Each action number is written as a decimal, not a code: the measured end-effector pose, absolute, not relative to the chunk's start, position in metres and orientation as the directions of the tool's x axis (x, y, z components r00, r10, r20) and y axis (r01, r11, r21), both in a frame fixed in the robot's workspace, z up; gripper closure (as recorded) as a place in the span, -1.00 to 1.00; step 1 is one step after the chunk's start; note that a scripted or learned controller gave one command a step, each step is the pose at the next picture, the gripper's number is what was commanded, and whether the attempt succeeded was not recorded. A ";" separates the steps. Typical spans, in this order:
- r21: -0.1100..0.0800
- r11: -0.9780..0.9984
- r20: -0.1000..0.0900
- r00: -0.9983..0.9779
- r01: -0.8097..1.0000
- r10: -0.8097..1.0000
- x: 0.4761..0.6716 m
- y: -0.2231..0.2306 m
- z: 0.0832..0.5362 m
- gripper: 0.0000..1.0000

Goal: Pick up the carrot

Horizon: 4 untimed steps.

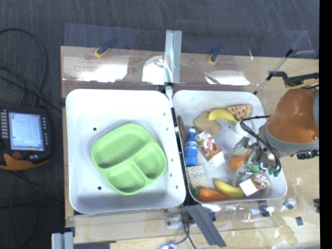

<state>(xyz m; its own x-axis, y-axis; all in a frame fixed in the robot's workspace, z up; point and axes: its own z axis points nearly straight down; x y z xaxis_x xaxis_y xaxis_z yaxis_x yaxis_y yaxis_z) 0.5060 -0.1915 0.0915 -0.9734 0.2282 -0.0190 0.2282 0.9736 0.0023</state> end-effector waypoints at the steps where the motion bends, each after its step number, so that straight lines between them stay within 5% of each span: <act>1: -0.003 0.974 -0.016 -0.974 0.227 0.227 0.534 -0.171 0.091 -1.00; 2: -0.009 0.988 -0.022 -0.988 -0.155 -0.156 0.509 -0.183 0.092 -1.00; 3: -0.011 0.988 -0.026 -0.987 -0.157 -0.157 0.512 -0.182 0.104 1.00; 4: -0.003 0.880 -0.007 -0.880 -0.475 -0.475 0.540 -0.143 0.205 1.00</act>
<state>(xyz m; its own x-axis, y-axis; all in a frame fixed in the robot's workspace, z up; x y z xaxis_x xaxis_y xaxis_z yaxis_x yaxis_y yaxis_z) 0.5401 -0.1429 0.2049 -0.8800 -0.4748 -0.0071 -0.4748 0.8801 -0.0030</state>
